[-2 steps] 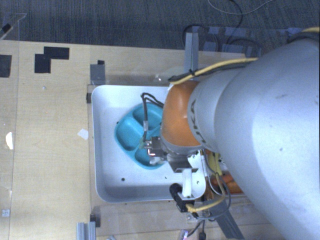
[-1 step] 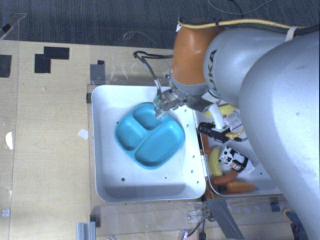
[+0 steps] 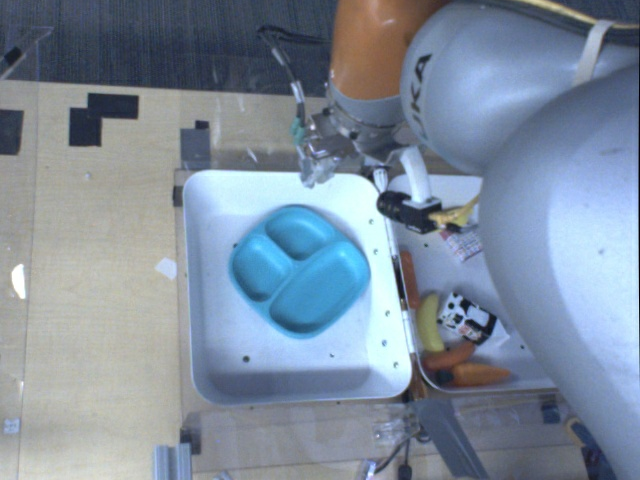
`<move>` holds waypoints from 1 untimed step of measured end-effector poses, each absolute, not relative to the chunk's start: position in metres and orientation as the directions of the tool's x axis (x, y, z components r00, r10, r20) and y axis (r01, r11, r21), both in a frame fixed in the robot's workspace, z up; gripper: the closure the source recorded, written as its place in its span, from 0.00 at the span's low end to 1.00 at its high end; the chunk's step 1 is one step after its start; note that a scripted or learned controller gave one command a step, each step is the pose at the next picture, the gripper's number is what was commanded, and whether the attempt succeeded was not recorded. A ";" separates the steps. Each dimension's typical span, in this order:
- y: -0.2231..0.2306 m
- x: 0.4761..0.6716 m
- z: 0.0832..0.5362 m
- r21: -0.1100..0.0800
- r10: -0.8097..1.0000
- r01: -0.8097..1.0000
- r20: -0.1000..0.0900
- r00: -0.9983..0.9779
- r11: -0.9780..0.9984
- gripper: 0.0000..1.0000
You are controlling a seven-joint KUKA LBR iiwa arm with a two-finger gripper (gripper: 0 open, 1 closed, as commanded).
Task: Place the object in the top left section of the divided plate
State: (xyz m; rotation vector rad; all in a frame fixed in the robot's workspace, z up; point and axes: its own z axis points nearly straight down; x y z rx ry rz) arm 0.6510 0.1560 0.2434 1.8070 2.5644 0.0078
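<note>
Because my arm comes in from the right and swings across the right bin (image 3: 520,383), most of that bin sits under its grey bulk, and what I can read of it is a strip along the divider: a yellow banana (image 3: 429,323), an orange carrot-like piece (image 3: 480,374) lying across the near corner, a reddish piece (image 3: 450,358) touching it, a slim orange stick (image 3: 409,280) running along the wall, and a small black-and-white toy (image 3: 466,317), possibly a cow, just beside the banana. Which of these is meant as the object I cannot say; I judge that it lies among them, since nothing has reached the plate.

My gripper (image 3: 312,163) hangs over the far rim of the left bin (image 3: 210,368), near its top edge. It looks small and blurred from here, so I cannot tell how the jaws stand, and I see nothing between them.

In the left bin sits the blue divided plate (image 3: 300,271), turned at a slant, roughly centred and apart from the walls. Its three sections all show bare blue: two smaller ones toward the far-left side, one large one toward the near-right. My target would be the smaller section (image 3: 262,265) on the left.
</note>
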 end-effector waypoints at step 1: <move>0.109 0.595 0.184 0.002 0.997 0.997 0.000 -0.076 0.076 1.00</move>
